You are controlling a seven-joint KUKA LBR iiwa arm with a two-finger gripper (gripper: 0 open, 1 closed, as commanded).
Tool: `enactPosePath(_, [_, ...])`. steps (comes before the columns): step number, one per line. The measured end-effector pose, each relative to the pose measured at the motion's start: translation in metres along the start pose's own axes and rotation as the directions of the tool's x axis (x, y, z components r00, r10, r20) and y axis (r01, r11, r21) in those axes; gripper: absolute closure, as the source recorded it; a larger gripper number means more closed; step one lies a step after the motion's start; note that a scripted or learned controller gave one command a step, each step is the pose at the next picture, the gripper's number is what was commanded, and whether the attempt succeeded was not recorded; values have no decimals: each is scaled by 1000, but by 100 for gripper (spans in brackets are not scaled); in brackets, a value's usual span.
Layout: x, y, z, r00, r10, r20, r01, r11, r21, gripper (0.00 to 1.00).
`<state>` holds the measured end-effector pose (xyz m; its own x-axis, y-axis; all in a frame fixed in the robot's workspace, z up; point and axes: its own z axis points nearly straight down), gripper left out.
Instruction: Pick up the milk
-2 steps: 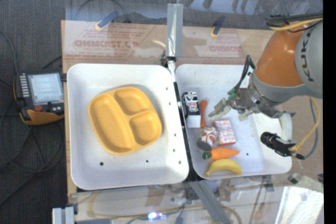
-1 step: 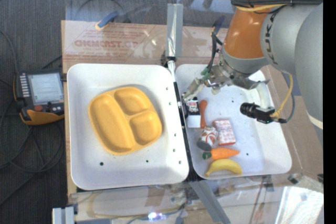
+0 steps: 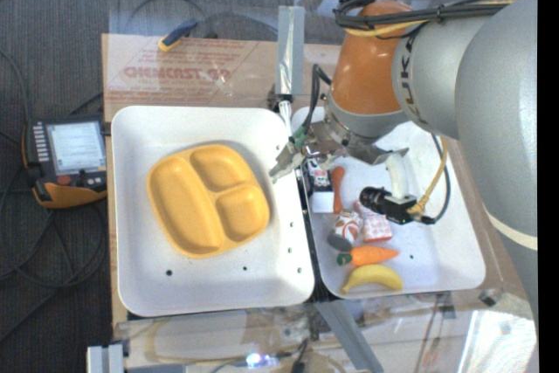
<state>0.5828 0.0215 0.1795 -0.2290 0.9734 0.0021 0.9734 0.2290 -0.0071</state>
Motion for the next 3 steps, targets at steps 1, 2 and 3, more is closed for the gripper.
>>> enactPosePath(1, [-52, -18, 0, 997, 78, 1, -78, 997, -1, 0])
enactPosePath(2, [-23, -55, 0, 988, 155, -1, -155, 988, 1, 0])
enactPosePath(3, [-33, 13, 0, 982, 189, 2, -189, 982, 0, 0])
